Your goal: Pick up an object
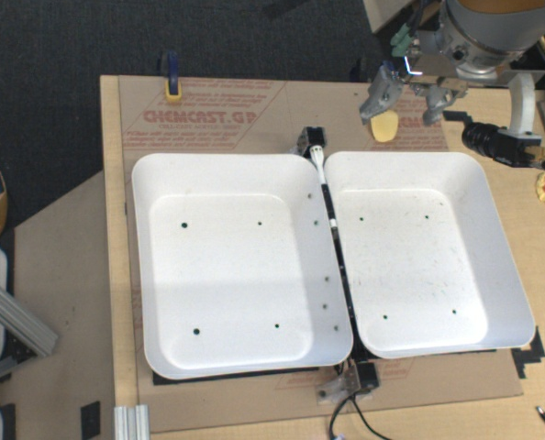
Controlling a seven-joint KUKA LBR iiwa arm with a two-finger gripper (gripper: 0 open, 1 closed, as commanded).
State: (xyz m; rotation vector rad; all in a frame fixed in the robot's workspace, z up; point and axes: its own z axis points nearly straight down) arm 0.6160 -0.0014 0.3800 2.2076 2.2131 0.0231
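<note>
Here the pincer (408,110) hangs spread and ungripping over a yellow object (384,126) lying on the tabletop (254,117) just beyond the right bin (493,236); centre it between the fingers before clenching.

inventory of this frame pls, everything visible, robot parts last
white bins: 2, white, side by side on the bench, left one and right one
yellow object: 1, pale yellow, on the board just behind the right bin, outside it, between the gripper's fingers as seen from here; whether it is gripped I cannot tell
clamp: 1, blue and yellow, at the board's far left edge
black clip: 1, black, at the far end of the seam between the bins
board: 1, brown with red print, under the bins
arm: 1, grey with an orange band, top right
gripper: 1, grey, two fingers spread, over the board behind the right bin
</note>
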